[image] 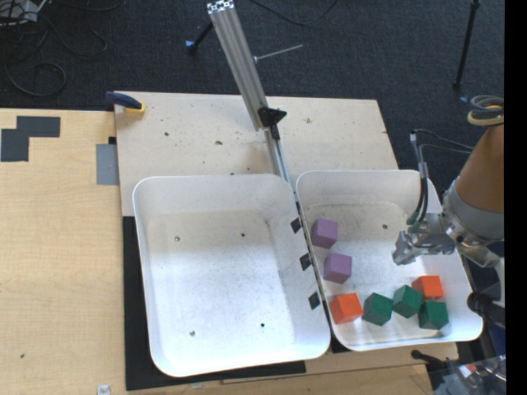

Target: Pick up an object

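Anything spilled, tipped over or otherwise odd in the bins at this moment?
Nothing stands out. The two purple blocks, two orange blocks and three green blocks all lie inside the right bin, none over its rim. The gripper hangs above that bin's floor, clear of the blocks.

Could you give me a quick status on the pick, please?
Gripper above right bin, nothing visibly held. Nearest: orange block, green block. No obstruction seen.

One fixed camera looks down slantwise on both bins (216, 189) from above.
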Controlling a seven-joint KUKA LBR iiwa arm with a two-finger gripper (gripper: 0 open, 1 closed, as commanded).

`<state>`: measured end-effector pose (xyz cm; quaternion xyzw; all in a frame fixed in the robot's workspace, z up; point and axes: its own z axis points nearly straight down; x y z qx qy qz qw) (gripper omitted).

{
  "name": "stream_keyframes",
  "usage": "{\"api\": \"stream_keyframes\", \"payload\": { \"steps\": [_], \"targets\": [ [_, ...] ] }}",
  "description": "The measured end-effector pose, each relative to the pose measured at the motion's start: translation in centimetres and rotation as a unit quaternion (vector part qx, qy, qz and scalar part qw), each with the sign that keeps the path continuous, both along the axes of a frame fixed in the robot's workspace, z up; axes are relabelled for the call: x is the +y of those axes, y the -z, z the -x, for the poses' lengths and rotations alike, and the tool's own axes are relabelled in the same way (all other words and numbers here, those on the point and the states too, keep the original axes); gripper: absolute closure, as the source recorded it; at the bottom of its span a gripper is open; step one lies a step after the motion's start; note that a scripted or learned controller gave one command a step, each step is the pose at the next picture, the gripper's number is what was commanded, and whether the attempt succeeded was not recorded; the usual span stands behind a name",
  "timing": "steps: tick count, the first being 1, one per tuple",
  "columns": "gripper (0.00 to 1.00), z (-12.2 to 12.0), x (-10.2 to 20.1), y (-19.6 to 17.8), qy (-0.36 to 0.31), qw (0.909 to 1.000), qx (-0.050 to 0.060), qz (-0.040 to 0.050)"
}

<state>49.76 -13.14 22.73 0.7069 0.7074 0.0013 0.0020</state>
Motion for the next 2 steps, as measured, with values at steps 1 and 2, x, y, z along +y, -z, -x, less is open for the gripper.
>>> {"api": "stream_keyframes", "payload": {
  "steps": [1, 2],
  "targets": [
    [1.00, 0.0, 0.2, -4.3, 0.000, 1.0000, 0.001, -0.0003],
    [1.00, -1.7, 5.6, -4.4, -0.002, 1.0000, 0.003, -0.0016]
  ]
}}
